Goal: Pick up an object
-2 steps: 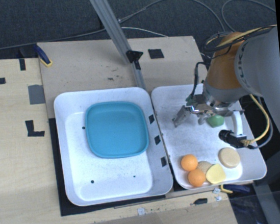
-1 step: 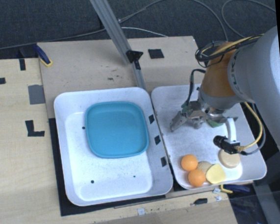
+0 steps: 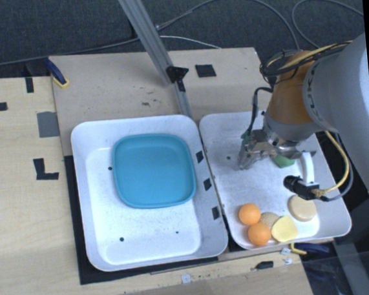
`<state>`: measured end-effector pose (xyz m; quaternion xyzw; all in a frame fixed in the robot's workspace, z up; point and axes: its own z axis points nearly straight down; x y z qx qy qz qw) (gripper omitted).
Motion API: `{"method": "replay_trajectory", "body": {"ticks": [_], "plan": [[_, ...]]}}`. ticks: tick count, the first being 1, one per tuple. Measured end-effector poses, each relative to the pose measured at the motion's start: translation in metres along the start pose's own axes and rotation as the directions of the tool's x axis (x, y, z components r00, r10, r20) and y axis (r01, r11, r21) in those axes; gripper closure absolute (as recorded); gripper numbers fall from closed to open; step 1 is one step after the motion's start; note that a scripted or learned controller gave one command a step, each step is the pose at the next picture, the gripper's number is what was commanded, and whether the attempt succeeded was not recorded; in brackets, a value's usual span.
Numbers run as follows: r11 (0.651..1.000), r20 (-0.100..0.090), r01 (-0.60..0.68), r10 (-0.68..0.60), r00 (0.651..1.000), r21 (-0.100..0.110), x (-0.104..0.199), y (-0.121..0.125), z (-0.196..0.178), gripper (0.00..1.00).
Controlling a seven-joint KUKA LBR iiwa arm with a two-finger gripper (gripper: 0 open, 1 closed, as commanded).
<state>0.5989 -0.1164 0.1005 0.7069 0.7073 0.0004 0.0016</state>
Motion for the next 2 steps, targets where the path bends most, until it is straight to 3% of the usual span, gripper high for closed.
{"method": "replay_trajectory", "body": {"ticks": [2], "plan": [[1.000, -0.001, 0.000, 0.000, 1.000, -0.001, -0.020, 0.003, -0.101, 1.00]]}}
